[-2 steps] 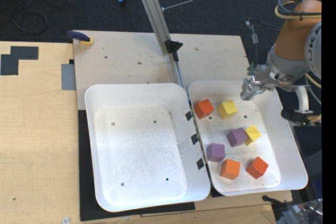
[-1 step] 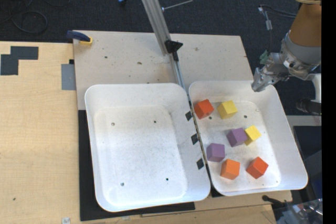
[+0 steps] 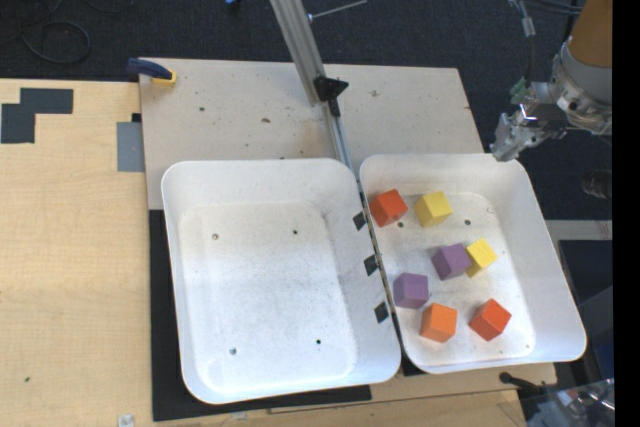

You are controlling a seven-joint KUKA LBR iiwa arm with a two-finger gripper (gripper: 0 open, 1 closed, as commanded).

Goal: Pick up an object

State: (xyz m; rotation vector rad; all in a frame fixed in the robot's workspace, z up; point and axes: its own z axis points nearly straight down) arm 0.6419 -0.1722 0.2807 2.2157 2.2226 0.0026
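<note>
1. Nearest the camera, an orange-red cube (image 3: 490,319) and an orange cube (image 3: 438,322) are sitting at the front of the right bin (image 3: 560,315).
2. Behind them, two purple cubes (image 3: 411,290) and a small yellow cube (image 3: 481,255) are lying mid-bin; a red cube (image 3: 388,207) and a yellow cube (image 3: 433,208) are resting by the back wall.
3. Farthest off, the gripper (image 3: 508,141) is hovering at the bin's back right corner, carrying nothing; whether it is released or clenched, I cannot tell.
4. The approach appears to be under way; next it needs lowering over one cube.
</note>
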